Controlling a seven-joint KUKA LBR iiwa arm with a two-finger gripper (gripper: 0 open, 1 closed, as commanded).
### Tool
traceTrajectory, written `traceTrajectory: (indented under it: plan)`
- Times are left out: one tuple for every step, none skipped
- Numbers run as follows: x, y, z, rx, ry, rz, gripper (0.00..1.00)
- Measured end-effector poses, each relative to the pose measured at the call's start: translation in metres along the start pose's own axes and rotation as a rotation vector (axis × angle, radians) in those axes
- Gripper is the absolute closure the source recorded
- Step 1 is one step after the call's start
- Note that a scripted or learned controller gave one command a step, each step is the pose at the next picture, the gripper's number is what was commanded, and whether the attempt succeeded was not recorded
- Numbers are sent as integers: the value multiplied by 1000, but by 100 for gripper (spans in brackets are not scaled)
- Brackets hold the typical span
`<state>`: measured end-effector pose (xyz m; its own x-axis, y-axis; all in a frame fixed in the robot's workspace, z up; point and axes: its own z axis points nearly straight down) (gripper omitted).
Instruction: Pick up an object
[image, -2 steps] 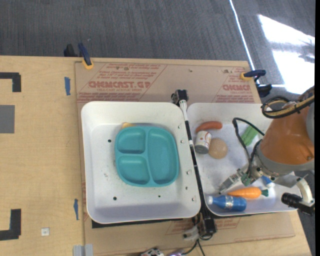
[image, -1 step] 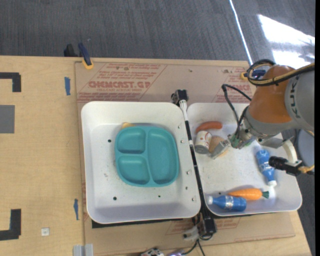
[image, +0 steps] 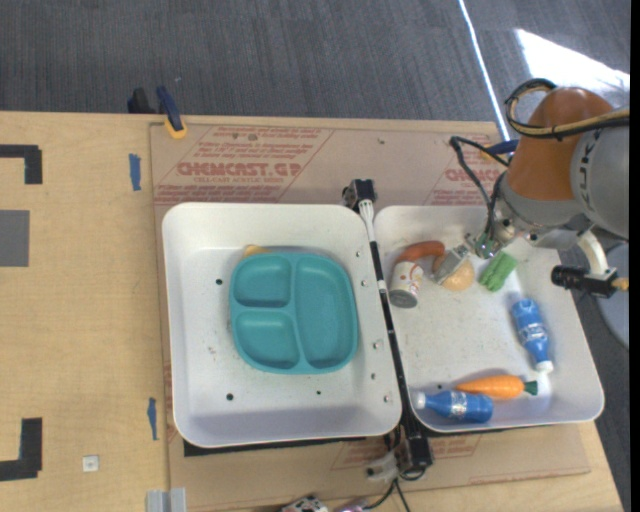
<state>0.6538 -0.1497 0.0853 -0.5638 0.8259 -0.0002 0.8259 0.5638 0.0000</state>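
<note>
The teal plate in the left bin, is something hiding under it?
Yes, a small orange-yellow bit pokes out from beneath the teal plate at its top left edge. The plate covers the rest, so what it is stays unknown.

The right bin's (image: 580, 400) middle floor lies bare. Its upper part is crowded by a can (image: 405, 283), sausage (image: 424, 251) and green piece (image: 497, 272). Two bottles (image: 530, 332) (image: 458, 405) and a carrot (image: 492, 386) line its lower right.

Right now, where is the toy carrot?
The carrot lies in the right bin, near its front edge, just above a blue bottle and below another blue bottle.
</note>
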Motion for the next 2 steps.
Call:
traceTrajectory:
  plan:
    - [-60, -28, -1, 14, 39, 7, 0]
    - [19, -72, -1, -2, -1, -66, 0]
